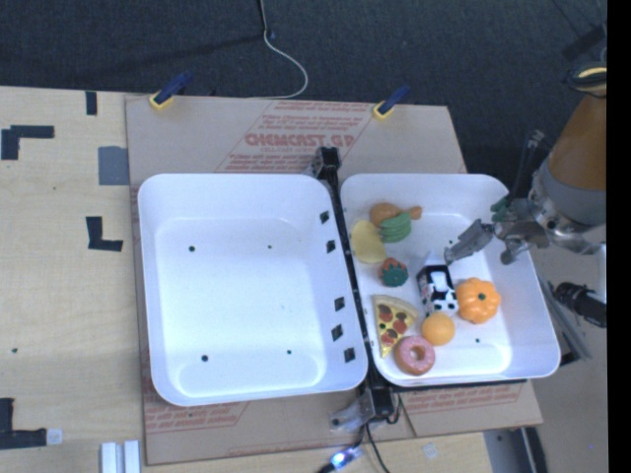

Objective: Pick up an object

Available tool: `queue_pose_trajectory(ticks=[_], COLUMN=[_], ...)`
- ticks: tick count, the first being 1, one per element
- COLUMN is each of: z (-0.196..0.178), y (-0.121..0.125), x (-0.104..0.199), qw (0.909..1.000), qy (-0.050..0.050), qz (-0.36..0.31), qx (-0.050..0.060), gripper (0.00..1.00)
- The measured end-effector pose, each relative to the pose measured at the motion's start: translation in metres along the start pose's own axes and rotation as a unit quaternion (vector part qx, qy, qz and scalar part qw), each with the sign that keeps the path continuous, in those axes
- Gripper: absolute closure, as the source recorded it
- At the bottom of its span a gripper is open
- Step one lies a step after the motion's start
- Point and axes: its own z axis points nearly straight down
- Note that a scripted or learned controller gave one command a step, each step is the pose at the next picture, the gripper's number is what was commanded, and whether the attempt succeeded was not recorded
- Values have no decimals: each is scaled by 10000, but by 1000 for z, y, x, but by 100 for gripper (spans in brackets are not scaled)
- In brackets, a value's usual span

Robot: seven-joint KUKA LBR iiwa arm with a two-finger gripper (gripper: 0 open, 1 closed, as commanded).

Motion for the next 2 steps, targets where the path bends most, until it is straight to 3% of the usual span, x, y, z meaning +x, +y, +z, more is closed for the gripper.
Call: queue_pose_trajectory(ticks=[1,2], z=[99,148], y=[59,39], x=[5,34], qw=[10000,10000], qy=[-4,-38], qz=[-12,3], qx=[0,-30], gripper=[0,0])
